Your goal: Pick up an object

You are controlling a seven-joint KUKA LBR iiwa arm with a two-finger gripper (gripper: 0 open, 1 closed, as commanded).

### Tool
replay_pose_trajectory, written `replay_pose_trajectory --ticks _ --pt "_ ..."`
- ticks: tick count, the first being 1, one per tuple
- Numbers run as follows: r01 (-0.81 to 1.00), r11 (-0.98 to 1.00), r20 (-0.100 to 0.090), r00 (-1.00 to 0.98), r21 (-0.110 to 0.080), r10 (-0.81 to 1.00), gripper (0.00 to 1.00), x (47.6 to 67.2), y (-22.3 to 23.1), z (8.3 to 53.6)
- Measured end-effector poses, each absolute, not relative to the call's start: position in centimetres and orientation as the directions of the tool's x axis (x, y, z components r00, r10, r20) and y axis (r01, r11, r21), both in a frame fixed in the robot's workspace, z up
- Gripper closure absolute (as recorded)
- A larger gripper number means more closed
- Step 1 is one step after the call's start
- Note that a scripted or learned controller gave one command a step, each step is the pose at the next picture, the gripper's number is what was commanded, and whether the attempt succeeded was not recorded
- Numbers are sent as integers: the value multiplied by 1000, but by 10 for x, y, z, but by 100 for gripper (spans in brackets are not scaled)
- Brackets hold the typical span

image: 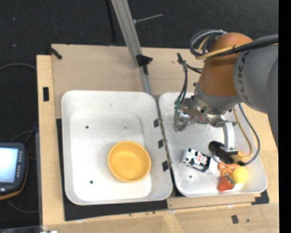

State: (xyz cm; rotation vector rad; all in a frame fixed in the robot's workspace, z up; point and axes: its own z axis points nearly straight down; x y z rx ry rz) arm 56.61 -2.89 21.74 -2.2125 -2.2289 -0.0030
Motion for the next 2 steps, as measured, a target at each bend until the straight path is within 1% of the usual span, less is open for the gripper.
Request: replay_pose_trajectory --ticks 1,2 --pt "1000 8 2 -8 0 1000 100 538 20 224" --pt "1000 8 2 -8 3 1000 100 525 60 236"
